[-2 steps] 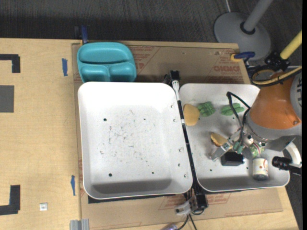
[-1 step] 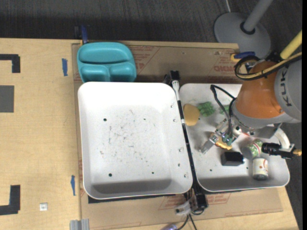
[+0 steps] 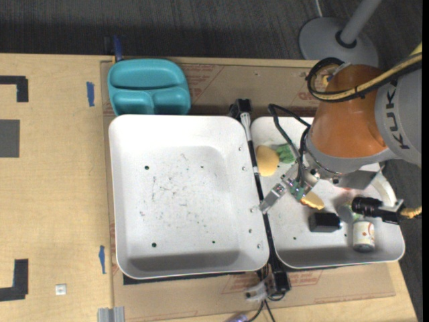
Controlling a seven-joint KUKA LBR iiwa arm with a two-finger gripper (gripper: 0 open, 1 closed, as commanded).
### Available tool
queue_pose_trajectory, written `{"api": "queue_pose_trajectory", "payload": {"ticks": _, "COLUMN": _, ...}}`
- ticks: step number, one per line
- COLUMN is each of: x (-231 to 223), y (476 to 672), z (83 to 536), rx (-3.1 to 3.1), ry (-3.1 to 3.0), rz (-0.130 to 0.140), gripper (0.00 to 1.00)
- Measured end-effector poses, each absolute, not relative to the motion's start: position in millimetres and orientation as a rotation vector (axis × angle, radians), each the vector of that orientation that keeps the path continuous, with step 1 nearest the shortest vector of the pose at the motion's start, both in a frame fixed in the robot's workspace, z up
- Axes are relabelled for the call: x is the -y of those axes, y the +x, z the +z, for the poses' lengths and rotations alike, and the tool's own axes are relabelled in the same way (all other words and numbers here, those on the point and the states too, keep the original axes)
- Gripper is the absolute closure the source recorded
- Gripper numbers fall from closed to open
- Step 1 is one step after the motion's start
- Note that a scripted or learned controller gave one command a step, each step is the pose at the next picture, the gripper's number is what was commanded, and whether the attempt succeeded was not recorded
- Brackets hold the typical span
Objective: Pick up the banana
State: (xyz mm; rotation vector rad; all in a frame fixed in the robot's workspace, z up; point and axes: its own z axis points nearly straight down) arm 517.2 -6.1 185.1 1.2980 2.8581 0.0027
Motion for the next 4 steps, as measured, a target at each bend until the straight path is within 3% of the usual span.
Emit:
{"api": "queue_pose_trajectory", "payload": {"ticks": 1, "x": -92.9, "y": 500.8, "z": 161.8, "rx": -2.947, "ry": 1.091, "rz": 0.0, "gripper": 0.0}}
{"api": "queue_pose_trajectory", "payload": {"ticks": 2, "x": -168.1, "y": 479.8, "z": 86.2, "rx": -3.006, "ry": 0.912, "rz": 0.003, "gripper": 0.0}}
{"api": "queue_pose_trajectory", "payload": {"ticks": 3, "x": -225.4, "y": 513.2, "z": 86.7, "rx": -2.915, "ry": 1.161, "rz": 0.007, "gripper": 0.0}}
{"api": "queue_pose_trajectory", "payload": {"ticks": 4, "x": -220.8, "y": 479.0, "z": 129.7, "rx": -2.907, "ry": 1.196, "rz": -0.001, "gripper": 0.0}}
